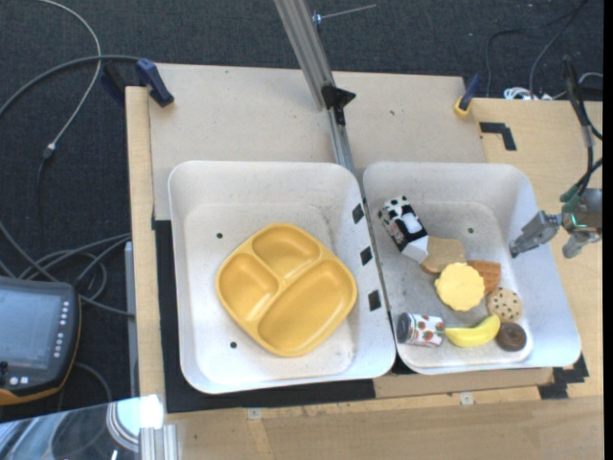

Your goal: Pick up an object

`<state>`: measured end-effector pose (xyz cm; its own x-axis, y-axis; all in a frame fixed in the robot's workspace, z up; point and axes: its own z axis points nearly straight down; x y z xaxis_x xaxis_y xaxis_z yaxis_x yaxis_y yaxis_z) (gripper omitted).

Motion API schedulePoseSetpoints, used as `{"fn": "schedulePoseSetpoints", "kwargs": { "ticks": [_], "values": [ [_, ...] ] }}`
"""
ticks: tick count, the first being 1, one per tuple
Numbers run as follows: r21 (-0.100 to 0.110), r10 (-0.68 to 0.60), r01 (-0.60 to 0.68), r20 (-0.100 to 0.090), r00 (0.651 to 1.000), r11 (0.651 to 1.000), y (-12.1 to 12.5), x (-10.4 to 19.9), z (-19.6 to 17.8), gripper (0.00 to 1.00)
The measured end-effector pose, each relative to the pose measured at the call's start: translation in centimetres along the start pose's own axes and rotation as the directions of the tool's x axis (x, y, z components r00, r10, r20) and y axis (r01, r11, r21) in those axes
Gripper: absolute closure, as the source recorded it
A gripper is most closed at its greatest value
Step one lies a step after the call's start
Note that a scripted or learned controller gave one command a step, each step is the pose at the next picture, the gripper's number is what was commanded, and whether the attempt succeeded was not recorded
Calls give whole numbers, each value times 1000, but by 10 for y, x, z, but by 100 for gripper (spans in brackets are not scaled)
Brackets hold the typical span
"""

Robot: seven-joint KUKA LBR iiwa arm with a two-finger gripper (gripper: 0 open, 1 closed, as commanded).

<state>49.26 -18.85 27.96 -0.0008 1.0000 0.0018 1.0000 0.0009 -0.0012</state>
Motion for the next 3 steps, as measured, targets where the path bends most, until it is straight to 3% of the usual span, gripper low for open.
{"fn": "schedulePoseSetpoints", "kwargs": {
  "ticks": [1,3],
  "values": [
    [-3,-1,1,1,1000,1000,1,0,-11,100],
    [-7,-6,6,2,1000,1000,75,56,-52,100]
  ]
}}
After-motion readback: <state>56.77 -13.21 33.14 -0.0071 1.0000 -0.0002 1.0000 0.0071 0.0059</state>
